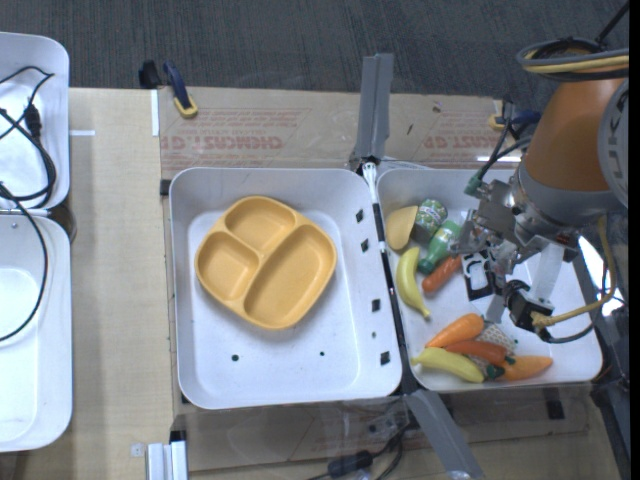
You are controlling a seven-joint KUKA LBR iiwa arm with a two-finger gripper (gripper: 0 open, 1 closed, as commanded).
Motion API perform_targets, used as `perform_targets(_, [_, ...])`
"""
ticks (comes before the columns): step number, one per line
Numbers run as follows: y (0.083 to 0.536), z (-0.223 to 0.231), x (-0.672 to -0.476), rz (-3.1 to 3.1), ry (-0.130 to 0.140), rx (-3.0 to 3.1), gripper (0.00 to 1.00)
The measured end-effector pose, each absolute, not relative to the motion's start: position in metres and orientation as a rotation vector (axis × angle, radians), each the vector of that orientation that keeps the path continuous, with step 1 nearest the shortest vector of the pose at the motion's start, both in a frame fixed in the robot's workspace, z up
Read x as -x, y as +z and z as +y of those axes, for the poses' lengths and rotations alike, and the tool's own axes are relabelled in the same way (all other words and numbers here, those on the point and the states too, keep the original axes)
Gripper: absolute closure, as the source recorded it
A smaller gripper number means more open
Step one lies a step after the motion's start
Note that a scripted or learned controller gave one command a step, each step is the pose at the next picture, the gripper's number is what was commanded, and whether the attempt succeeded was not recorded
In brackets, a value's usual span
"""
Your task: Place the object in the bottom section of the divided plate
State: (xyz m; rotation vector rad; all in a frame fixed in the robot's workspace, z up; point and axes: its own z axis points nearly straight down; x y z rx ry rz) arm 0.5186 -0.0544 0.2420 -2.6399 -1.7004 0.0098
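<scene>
Bench (110,298): pale wood-toned top, carrying two shallow white bins side by side. Left bin (200,368) sits near the bench's middle; right bin (590,363) touches it along a shared edge, toward the bench's right end. Clear sheet with reversed red lettering (260,128) lies flat along the bench's far edge, behind both bins. Blue-handled clamp (178,90) at the far edge, near the sheet's left corner. Grey metal bar (374,98) at the far edge, above the bins' junction.
</scene>
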Motion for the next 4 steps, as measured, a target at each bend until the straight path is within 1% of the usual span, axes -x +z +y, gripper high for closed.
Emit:
perform_targets(1, [0.227, 0.048, -0.619, -1.592, 0.008, 2.708, 1.00])
perform_targets(2, [0.189, 0.084, -0.557, -1.211, 0.012, 2.898, 1.00])
perform_targets(3, [0.136, 0.167, -0.486, -1.237, 0.013, 2.888, 1.00])
perform_targets(4, [0.137, 0.166, -0.486, -1.234, 0.012, 2.889, 0.00])
